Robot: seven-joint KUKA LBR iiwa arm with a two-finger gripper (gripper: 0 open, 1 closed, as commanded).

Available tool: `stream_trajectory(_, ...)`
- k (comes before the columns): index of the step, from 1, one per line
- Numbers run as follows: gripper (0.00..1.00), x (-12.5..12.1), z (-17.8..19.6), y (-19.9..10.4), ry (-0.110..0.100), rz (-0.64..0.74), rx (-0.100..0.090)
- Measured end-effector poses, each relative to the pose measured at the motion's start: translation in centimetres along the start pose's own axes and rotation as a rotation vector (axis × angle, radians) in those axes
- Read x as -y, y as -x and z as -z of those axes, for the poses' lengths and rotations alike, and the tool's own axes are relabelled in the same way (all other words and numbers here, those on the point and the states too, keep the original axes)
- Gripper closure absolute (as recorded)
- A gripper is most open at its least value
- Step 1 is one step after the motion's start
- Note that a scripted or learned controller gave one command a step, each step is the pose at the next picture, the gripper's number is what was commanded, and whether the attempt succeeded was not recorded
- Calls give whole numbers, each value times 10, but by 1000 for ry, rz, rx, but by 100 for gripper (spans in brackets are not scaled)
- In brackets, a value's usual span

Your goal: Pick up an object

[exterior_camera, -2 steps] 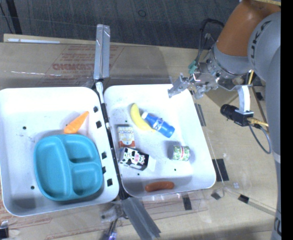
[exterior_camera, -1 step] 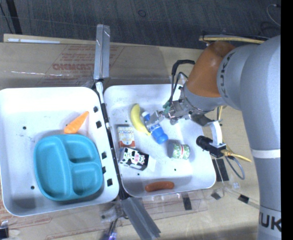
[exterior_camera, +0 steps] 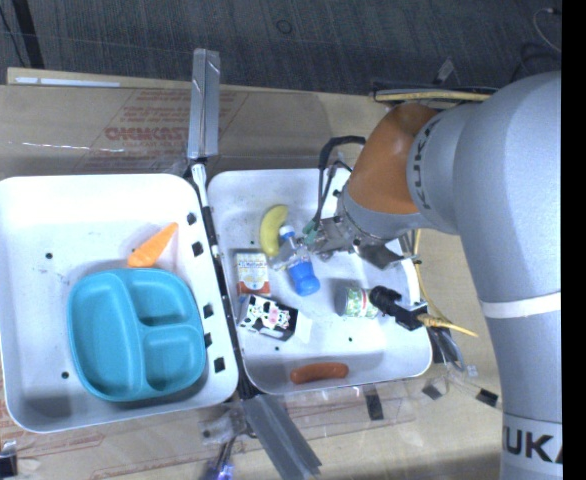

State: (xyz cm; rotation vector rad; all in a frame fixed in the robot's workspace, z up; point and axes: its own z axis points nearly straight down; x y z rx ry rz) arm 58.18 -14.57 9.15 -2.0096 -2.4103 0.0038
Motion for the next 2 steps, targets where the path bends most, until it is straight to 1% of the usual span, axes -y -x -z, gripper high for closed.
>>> stream_trajectory(1,100,0,10,0,-2,3,0)
stream_trajectory(2,100,11,121,22,3,-161,1)
